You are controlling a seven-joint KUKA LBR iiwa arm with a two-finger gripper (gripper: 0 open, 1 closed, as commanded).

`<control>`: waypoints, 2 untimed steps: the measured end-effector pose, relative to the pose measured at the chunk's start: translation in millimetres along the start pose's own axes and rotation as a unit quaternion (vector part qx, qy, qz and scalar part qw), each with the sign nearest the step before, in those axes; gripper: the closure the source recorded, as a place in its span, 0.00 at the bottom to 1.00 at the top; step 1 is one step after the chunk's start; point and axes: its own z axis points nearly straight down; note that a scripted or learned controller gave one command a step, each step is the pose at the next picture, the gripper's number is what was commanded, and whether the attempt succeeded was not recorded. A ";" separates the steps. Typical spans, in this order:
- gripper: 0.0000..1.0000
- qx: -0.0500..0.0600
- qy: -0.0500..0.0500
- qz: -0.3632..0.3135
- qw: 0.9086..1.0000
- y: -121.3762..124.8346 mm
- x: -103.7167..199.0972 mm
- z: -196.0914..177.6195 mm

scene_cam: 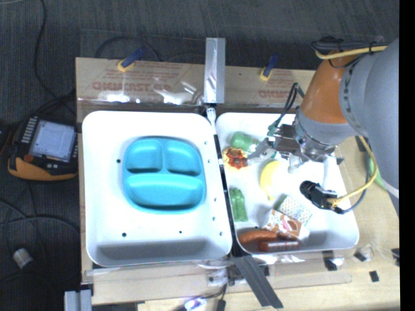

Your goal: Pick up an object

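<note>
The right bin [343, 229] holds several small objects. A yellow banana-shaped piece [268, 177] lies near its middle. A green item [243, 140] and a red-orange item [235, 158] sit at the far left corner. A green oblong [238, 203] lies along the left wall. A brown sausage [264, 238] and a patterned packet [289, 215] are at the front. My gripper [283, 151] hangs low over the bin's far half, just above the banana's upper end and right of the red-orange item. Nothing shows between its tips.
The left bin [104, 238] holds a blue divided plate [164, 172]. A metal post [214, 70] stands behind the seam between the bins. A black cable connector [315, 194] on a yellow cord hangs over the right bin. A handheld device [47, 146] lies off the bench at left.
</note>
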 end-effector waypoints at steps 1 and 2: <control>0.00 -0.007 0.001 0.040 0.999 12.3 -40.1 93.1; 1.00 -0.006 0.000 0.040 0.999 12.5 -39.7 83.4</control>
